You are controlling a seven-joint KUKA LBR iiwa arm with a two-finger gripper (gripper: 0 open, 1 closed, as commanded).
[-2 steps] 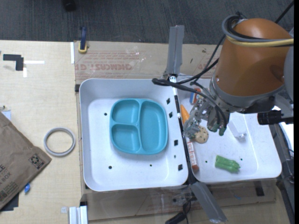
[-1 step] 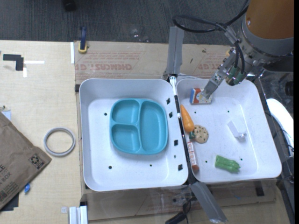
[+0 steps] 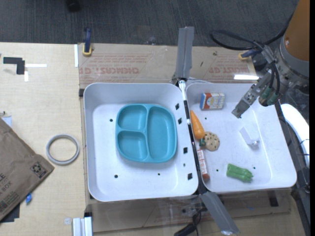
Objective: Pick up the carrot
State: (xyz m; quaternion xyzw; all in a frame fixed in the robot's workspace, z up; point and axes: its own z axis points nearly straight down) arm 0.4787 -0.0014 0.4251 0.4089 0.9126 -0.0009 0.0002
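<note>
Carrot (image 3: 197, 124), a small orange tapered one, lies in the right white bin (image 3: 275, 181), hard against the bin's left wall, just right of the centre of the frame, its thin end pointing up the picture. Touching or nearly touching its lower end sits a round tan cookie with dark chips (image 3: 212, 141), and below that a slim red-and-white stick-like packet (image 3: 202, 162) runs along the same wall.

The grey two-finger gripper (image 3: 242, 108) hangs over the upper right part of that bin, well apart from the carrot and holding nothing; whether its fingers are spread or closed I cannot tell at this angle. The step in hand looks like the approach, with the grasp not yet made. The next move, I judge, calls for travel toward the left of the frame and down, with the fingers straddling the carrot's width while clearing the wall and the cookie.

The arm's upper part is cut off at the frame's right edge. A small pale clear object (image 3: 249, 136) near the bin's middle is hard to identify.
</note>
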